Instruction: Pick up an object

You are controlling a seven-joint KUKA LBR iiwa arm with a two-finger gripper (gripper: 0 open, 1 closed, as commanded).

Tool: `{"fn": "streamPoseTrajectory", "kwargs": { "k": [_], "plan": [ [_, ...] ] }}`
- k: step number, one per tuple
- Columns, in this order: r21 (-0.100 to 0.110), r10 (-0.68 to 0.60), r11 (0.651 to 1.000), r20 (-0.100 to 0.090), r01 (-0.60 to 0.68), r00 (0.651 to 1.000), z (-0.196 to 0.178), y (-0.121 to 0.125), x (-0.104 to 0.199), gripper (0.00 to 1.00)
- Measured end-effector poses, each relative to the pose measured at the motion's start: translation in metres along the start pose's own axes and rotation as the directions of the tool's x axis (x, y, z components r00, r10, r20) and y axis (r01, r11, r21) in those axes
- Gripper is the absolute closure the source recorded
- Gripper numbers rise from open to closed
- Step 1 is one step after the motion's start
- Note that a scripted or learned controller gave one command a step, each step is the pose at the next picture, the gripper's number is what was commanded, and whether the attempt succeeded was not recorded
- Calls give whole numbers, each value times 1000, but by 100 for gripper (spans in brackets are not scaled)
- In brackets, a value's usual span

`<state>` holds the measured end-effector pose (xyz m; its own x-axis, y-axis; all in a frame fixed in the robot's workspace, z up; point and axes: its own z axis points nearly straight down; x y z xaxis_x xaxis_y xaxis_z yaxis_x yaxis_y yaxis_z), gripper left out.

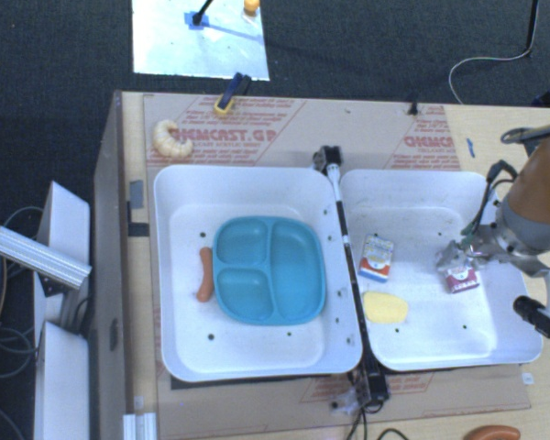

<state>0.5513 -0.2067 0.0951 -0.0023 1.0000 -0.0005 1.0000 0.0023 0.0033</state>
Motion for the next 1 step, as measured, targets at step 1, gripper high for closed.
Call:
{"fn": "streamPoseTrajectory", "kwargs": {
  "k": [1],
  "plan": [
    [1,-3,1000,-2,3,1000,-43,8,96,100]
  ]
}}
